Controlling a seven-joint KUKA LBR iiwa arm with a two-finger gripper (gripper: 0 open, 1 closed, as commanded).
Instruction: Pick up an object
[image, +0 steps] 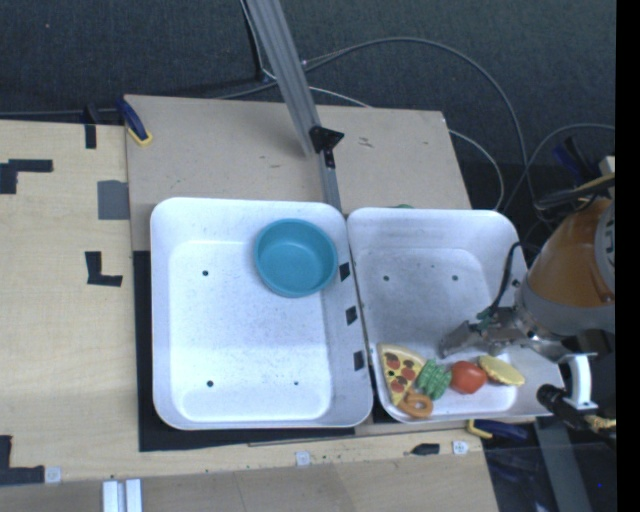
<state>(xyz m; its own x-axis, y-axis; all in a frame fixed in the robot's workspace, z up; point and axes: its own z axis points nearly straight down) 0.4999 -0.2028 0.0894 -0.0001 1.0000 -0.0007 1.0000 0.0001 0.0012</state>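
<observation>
In the right bin, several small toys lie along the near edge: a pizza slice, a green piece, a red tomato, a yellow piece and an orange ring. My gripper is low over the right bin, just above and behind the tomato and the yellow piece, reaching in from the right. Nothing is visibly held in it. A blue bowl stands upright in the left bin, at its far right corner.
A metal pole slants down from the top to the gap between the bins. Cables loop over the dark floor behind and to the right. The arm's orange band hangs over the right bin's right edge.
</observation>
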